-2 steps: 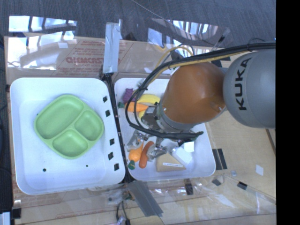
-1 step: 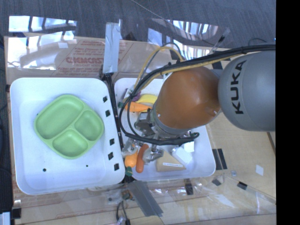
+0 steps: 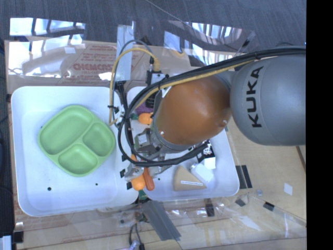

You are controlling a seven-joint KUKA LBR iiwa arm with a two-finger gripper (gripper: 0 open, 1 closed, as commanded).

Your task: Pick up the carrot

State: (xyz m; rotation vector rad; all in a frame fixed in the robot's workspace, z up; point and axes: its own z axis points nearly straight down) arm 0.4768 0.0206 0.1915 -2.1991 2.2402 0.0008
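Note:
The carrot (image 3: 142,182), a small orange piece with a darker reddish end, lies at the near left corner of the right bin (image 3: 229,177), against the wall between the two bins. My gripper (image 3: 137,164) hangs directly above it under a tangle of black cables, and the arm's orange band and grey wrist cover most of this bin. From this angle I cannot make out any contact between the gripper and the carrot.
A green divided plate (image 3: 77,138) rests in the left bin (image 3: 26,181). A pale cheese wedge (image 3: 186,179) lies in the right bin beside the carrot. Another small orange thing (image 3: 145,118) peeks out by the cables at the bin's far left.

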